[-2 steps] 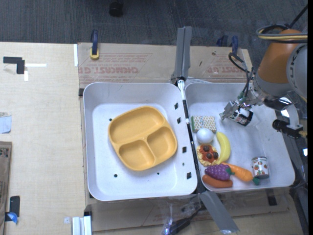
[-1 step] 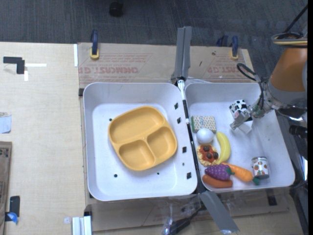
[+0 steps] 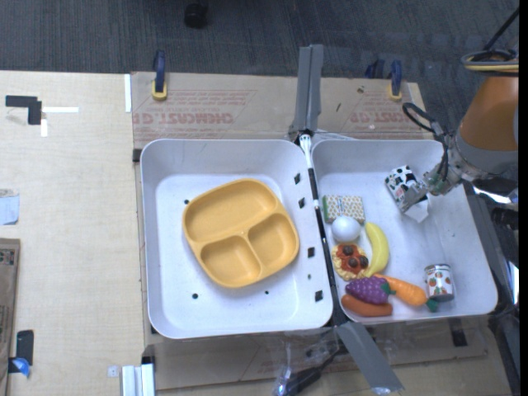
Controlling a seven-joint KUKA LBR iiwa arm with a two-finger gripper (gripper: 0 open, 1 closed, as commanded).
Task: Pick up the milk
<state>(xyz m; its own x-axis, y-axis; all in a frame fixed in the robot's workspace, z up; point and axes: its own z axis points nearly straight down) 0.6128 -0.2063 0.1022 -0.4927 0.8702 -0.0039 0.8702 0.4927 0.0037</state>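
Observation:
The milk point(image 3: 401, 185) is a small white carton with black cow patches, in the upper part of the right bin point(image 3: 478, 304). It is tilted, with its right side against my gripper point(image 3: 418, 191), which reaches in from the right below the arm's orange band point(image 3: 493, 110). The fingers appear closed on the carton's right side, and its white lower part point(image 3: 417, 211) shows just beneath them.
The left bin point(image 3: 165, 304) holds a yellow divided plate point(image 3: 239, 233). Toy food lies in the right bin's lower left: a cracker point(image 3: 344, 206), egg point(image 3: 345, 228), banana point(image 3: 378, 246), grapes point(image 3: 369, 288) and carrot point(image 3: 406, 292). A small can point(image 3: 439, 283) stands at lower right.

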